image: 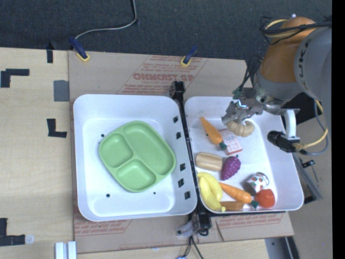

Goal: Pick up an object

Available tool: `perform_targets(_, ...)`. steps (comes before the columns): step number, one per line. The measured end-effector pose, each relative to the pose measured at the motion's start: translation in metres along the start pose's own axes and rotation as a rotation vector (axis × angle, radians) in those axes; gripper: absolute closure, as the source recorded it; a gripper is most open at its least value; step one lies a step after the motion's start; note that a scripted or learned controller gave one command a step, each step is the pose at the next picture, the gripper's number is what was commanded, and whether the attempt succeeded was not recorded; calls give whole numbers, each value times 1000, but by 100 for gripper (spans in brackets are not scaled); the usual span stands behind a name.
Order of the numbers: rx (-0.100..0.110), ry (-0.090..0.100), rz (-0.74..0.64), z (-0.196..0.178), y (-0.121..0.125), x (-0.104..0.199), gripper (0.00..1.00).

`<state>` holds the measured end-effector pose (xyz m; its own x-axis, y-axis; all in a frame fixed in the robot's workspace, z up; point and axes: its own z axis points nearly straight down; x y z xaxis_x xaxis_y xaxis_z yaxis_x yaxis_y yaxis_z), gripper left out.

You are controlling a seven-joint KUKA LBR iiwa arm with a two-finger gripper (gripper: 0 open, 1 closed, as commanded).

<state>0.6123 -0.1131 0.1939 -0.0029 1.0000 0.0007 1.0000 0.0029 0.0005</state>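
The gripper [240, 116] is down over the back of the right bin [280, 161], right on top of a small tan gourd-shaped toy [240, 127]; the toy sits directly under the grey fingers, touching them or nearly so; whether the fingers are wide or clamped on it I cannot tell from this angle, so no grasp can be called yet. Taking that toy as the landmark: an orange carrot [211, 131] lies just to its left; a small pink-and-white card [232, 143] lies just in front of it; purple grapes [230, 167] and a bread roll [209, 161] are farther forward; a banana [210, 191], a second carrot [236, 192] and a tomato [265, 198] are well apart at the front edge. The green tray [137, 155] is far left in the other bin. Judgement: approach done, lift and any proof of a hold still to come.
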Motion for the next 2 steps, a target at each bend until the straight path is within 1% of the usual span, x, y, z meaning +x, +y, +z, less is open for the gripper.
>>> perform_targets(1,3,0,0,10,-13,44,100)
perform_targets(2,2,0,0,-16,-24,102,100)
